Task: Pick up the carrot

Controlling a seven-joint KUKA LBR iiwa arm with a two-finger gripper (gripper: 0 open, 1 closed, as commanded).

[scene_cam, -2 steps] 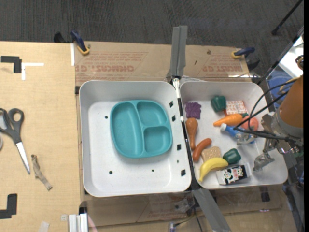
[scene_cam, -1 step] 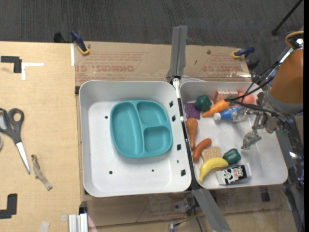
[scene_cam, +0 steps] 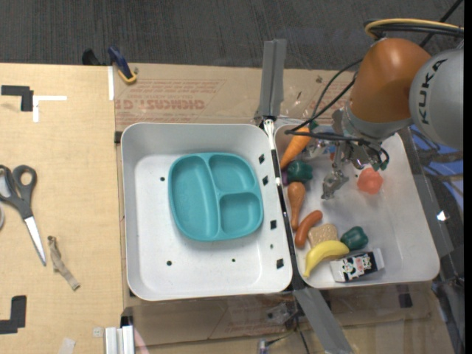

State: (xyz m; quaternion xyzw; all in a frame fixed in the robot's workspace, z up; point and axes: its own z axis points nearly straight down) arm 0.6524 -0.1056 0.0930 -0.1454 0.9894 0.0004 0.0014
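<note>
Right-hand bin (scene_cam: 413, 220), toy food heaped along its left wall: carrot (scene_cam: 293, 147) uppermost, tip against the divider, above the green pepper (scene_cam: 299, 171); gripper (scene_cam: 333, 185) hangs right of centre, spread or pinched I cannot tell, nothing between it.

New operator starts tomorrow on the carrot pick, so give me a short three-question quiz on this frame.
1. True or false: the carrot lies in the same bin as the teal divided plate.
2. Which item lies nearest the right bin's front edge? A) tomato B) milk carton C) carrot
3. Fill in: the gripper hangs over the ____ bin.

Key
1. False: the carrot lies at the right bin's back left, and the plate is in the left bin.
2. B: the carton lies beside the banana.
3. Right.
</note>
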